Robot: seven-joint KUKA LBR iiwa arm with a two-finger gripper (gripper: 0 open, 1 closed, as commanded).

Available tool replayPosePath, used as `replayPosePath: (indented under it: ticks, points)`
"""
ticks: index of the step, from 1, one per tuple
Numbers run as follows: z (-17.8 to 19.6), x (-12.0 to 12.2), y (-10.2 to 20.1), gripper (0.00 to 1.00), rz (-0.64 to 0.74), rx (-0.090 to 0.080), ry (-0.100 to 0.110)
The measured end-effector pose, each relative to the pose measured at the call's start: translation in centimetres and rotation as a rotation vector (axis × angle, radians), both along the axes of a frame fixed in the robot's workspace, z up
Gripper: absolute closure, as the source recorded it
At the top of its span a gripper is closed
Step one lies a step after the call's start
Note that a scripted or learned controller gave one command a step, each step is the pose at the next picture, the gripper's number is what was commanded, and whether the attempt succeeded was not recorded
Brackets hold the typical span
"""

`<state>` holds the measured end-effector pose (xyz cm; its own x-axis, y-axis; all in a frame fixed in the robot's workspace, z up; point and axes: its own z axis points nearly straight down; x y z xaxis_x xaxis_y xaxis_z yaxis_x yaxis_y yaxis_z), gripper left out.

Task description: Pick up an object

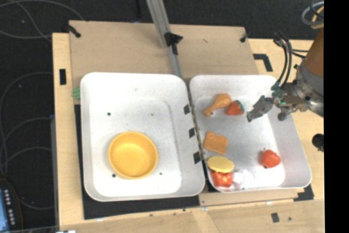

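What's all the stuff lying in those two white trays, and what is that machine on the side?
Bins: 2, white, side by side on the bench.
Bowl: 1, yellow, left bin, near its front.
Drumstick: 1, orange-brown, right bin, back left.
Small tomato: 1, red, just right of the drumstick.
Toast: 1, orange-brown, right bin, left side.
Burger: 1, yellow on red, right bin, front left corner.
Red fruit: 1, red, right bin, front right.
Metal rail: 1, grey, slanting in from the top above the bins.
Cables: several, thin, on the dark floor at left.
Arm: 1, reaching in from the right.
Pincer: 1, dark grey, above the right bin, right of the small tomato.
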<state>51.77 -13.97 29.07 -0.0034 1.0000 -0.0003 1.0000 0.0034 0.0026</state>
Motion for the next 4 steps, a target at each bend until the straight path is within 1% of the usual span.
replayPosePath:
  ticks: [1, 2, 3, 4]
  points:
    - [0.0, 0.0, 0.0, 0.0, -0.003, 0.0, -0.001]
    - [-4.9, -0.2, 0.8, 0.0, -0.006, -0.001, 0.005]
    - [-9.2, -0.5, 1.1, 0.0, -0.004, -0.001, 0.004]
    - [-14.9, -1.0, 1.8, 0.0, -0.005, 0.0, 0.007]
